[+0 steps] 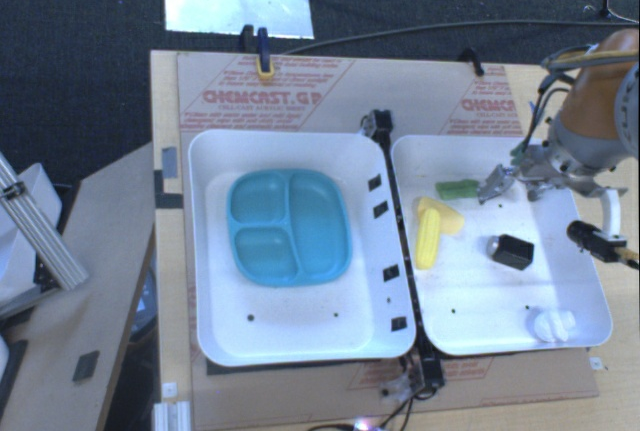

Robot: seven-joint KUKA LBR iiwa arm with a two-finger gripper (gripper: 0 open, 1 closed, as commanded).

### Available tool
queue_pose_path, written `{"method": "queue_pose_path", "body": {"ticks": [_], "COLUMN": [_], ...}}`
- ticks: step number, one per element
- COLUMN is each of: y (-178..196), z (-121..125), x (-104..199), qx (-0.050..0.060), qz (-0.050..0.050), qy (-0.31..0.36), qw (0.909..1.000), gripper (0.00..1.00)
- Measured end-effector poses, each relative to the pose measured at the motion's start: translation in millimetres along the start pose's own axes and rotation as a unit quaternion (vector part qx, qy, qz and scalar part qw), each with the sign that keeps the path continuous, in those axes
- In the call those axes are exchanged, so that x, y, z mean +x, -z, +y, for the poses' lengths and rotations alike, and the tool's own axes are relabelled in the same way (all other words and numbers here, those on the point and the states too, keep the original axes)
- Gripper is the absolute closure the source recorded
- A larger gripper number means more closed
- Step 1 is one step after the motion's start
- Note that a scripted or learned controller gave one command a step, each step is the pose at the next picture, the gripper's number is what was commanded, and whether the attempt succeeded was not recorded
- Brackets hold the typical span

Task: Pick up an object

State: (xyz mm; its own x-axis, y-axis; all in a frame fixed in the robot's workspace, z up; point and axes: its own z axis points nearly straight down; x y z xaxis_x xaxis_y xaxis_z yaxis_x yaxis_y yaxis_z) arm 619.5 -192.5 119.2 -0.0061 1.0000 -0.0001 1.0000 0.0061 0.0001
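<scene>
Grey metal two-finger gripper point(497, 184), on an arm with an orange band above the wrist, low over the upper part of the right shallow white plastic bin point(585, 314). How far its fingers stand apart cannot be told; nothing is visibly held between them.

Green flat soft-looking piece point(457, 188): just beside the fingertips, on the side away from the arm; contact cannot be made out.

Yellow corn-cob-shaped plastic toy point(428, 237): near the gripper, below it in the view, lying lengthwise against a second, rounder yellow piece point(447, 217) at its upper end.

Black small blocky object point(511, 251): near, directly below the gripper, lying apart from the others.

White knobbly small plastic item point(551, 325): well apart, in the bin's lower corner; its outline is hard to read against the white floor.

Teal smooth plastic three-compartment plate point(290, 226): well apart, in the left shallow white bin point(225, 324) beyond the divider.

The arm is cut off at the view's right edge.
</scene>
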Motion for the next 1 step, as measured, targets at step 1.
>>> {"method": "queue_pose_path", "body": {"ticks": [1], "y": [14.3], "z": [1.4], "x": [-0.7], "qx": [-0.003], "qz": [-0.001], "qy": [0.001], "qw": [1.0000], "gripper": [1.00]}}
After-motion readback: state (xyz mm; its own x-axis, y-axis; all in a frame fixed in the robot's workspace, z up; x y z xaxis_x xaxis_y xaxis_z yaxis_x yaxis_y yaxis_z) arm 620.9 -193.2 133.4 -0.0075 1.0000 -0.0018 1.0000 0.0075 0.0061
